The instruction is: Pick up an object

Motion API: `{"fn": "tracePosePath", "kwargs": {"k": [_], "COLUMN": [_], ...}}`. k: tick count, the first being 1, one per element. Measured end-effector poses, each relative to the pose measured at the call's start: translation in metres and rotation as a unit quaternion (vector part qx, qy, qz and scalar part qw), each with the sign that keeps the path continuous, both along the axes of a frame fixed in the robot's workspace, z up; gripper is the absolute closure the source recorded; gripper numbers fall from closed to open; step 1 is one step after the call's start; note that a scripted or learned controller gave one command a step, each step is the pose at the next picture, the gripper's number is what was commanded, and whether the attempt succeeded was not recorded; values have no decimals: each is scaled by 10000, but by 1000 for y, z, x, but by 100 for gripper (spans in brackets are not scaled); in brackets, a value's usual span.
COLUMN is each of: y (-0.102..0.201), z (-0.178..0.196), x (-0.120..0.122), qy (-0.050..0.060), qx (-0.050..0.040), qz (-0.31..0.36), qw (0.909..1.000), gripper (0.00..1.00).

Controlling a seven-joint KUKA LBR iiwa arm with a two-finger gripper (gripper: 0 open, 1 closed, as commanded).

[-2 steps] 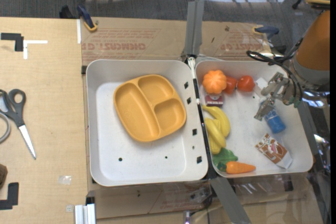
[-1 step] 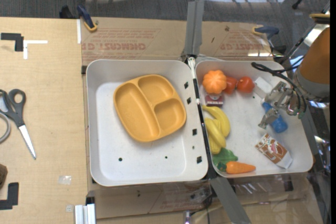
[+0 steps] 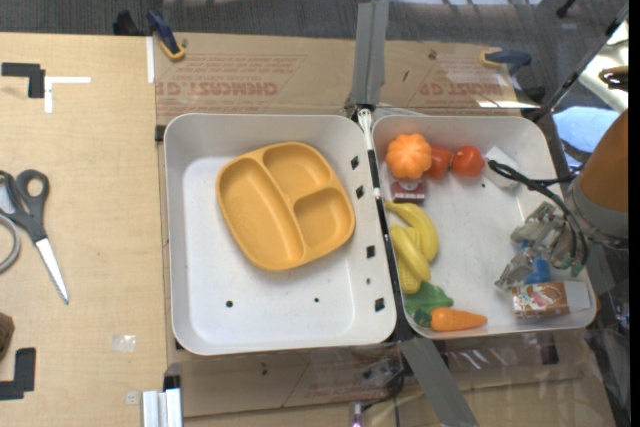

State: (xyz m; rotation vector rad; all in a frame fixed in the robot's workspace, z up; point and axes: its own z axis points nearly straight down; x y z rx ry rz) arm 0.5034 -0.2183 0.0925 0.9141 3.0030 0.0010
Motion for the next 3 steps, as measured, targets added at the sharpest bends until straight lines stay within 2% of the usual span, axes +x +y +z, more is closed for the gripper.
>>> {"fn": "tracePosePath", "kwargs": {"k": [1, 2, 3], "y": [-3, -4, -2], "z": [105, 0, 0], "x": [93, 34, 5], "qy": [-11, -2, 3], "qx": [-11, -8, 6], "qz": [17, -32, -746], "qw": [10000, 10000, 9972], "gripper": [0, 0, 0]}}
